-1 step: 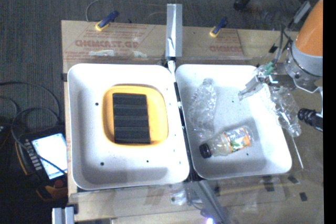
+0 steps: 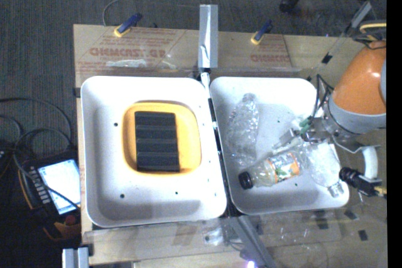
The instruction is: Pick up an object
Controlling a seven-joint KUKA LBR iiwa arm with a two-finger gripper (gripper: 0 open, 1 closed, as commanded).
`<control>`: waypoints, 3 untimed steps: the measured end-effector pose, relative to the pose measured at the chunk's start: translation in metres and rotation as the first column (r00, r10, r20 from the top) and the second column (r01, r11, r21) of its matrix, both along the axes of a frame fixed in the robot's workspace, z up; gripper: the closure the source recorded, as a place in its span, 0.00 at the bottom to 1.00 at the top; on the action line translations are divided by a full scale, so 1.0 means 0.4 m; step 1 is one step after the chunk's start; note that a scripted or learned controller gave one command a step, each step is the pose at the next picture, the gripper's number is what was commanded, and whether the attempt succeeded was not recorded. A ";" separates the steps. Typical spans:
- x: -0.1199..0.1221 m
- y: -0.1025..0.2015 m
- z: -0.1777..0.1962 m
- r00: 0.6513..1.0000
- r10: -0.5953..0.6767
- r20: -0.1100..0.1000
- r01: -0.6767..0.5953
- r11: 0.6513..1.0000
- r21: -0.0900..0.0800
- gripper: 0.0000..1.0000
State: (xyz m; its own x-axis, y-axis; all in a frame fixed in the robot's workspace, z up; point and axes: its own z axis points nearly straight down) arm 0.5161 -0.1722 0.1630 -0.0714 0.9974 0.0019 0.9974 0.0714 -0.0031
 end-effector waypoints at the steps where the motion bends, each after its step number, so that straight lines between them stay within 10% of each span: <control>1: -0.003 -0.032 -0.176 0.982 0.190 0.017 -0.190 0.982 -0.008 0.00; 2: 0.171 -0.080 -0.180 0.999 -0.036 0.013 0.036 0.999 0.000 0.00; 3: 0.040 -0.070 -0.178 0.997 -0.081 0.018 0.081 0.997 -0.006 0.00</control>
